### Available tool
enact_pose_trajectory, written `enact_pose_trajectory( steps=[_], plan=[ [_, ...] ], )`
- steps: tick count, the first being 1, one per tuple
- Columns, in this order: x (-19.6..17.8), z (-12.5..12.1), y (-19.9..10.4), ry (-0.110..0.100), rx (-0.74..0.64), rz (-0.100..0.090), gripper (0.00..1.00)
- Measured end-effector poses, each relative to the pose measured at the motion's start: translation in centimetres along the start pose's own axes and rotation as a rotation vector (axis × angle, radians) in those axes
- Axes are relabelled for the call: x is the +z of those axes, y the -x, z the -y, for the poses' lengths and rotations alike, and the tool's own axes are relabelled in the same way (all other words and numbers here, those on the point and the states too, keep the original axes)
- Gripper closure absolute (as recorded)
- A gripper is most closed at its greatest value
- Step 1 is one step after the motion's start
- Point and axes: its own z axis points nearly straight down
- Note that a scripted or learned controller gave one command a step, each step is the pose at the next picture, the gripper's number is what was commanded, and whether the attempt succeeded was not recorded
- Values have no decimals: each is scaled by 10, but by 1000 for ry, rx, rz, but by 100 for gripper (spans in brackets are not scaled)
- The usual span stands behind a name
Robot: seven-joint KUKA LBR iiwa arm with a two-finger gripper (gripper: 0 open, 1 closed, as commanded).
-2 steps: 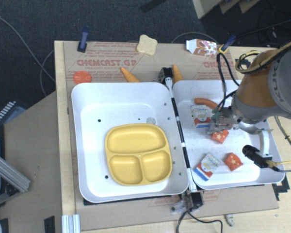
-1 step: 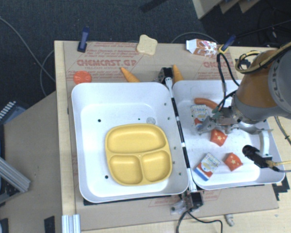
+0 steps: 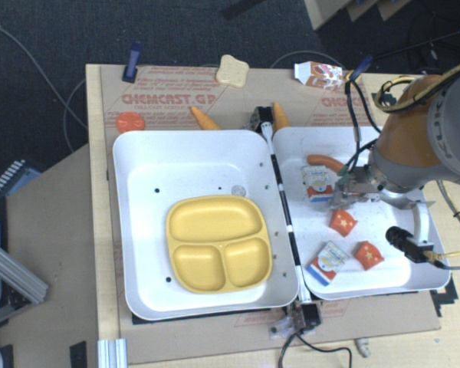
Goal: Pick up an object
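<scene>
The grey arm with its orange band reaches into the right bin [image 3: 414, 282] from the right. Its gripper [image 3: 346, 196] hangs low over the bin's middle. Just to its left lies a small white carton [image 3: 317, 182] with red and blue print. An orange-red block [image 3: 343, 222] sits directly below the gripper in the view, close to it. Farther back lies an orange sausage-shaped piece [image 3: 324, 160]. Near the front of the bin are a second red block [image 3: 369, 255] and another small carton [image 3: 330, 260]. I see nothing held in the gripper.
The left bin [image 3: 138, 167] holds a yellow divided plate [image 3: 218, 241]. Behind the bins on the bench lie a carrot piece [image 3: 205, 119], a beige bread-like piece [image 3: 232, 70], a red disc [image 3: 129, 122] and a crumpled wrapper [image 3: 320, 73]. Cables trail by the arm.
</scene>
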Motion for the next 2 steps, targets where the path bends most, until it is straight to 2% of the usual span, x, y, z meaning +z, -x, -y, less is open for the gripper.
enact_pose_trajectory(
  steps=[1, 2],
  plan=[
    [0, 0, 0, 0, 0, 0, 0],
    [23, 28, -11, -4, 0, -1, 0]
  ],
)
